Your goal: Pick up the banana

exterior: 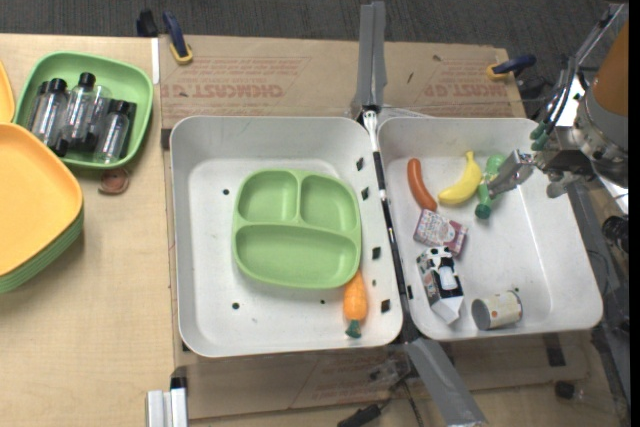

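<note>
Banana (461, 183) lies on the floor of the right bin (560, 245), just to the left of the gripper (512, 171), which hangs low over the bin's upper part with the arm reaching in from the right. Nothing yellow sits between the fingers, so the pick has not yet been made; I judge the task to be at the approach, with the grasp and the lift both left to do. Whether the gripper is spread or closed I cannot tell, since its tips blur into a green toy (490, 183) that lies right at them, between gripper and banana. A red sausage (421, 183) rests farther left, beyond the banana. That green toy looks like the likeliest thing to be caught by mistake.
</note>
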You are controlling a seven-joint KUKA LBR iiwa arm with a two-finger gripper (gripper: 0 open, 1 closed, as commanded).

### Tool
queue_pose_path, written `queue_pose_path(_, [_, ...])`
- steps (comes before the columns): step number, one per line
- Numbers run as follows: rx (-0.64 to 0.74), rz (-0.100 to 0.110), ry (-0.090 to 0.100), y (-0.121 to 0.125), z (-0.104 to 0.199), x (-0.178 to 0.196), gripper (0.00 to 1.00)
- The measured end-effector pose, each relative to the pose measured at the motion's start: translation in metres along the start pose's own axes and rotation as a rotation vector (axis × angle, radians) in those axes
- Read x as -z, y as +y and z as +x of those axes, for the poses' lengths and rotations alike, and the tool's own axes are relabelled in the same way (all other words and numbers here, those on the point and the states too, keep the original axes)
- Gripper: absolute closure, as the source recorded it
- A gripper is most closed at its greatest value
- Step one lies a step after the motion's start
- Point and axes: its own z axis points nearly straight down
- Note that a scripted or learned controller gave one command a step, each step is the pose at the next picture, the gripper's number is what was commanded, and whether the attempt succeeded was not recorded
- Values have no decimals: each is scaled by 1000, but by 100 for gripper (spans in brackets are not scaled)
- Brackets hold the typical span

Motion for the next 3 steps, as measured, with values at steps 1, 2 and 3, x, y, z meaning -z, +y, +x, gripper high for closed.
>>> queue_pose_path(1, [-297, 0, 1, 58, -30, -128, 0])
queue_pose_path(2, [-238, -2, 0, 114, -15, -179, 0])
queue_pose_path(3, [-357, 0, 1, 67, 22, -179, 0])
